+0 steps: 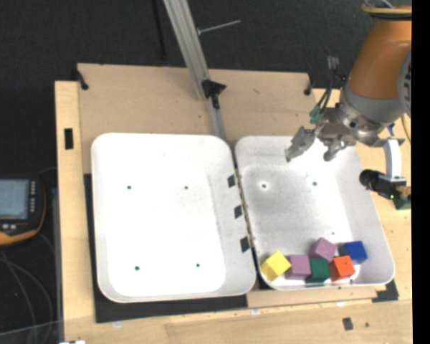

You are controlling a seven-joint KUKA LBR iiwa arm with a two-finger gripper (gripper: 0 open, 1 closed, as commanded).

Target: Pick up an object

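Note:
Several small blocks lie bunched along the near edge of the right bin (272, 170): a yellow block (276, 264), a pink block (299, 265), a green block (319, 268), an orange block (342, 267), a purple block (325, 249) and a blue block (354, 250). My gripper (316, 147) hangs over the far part of the right bin, well away from the blocks. Its two fingers are spread apart and open, with nothing between them.
The left bin (165, 213) sits beside the right one, separated by a narrow seam with black clips. A slanted metal rod (190, 45) rises behind the bins. A black fixture (378, 181) sits at the right bin's right rim.

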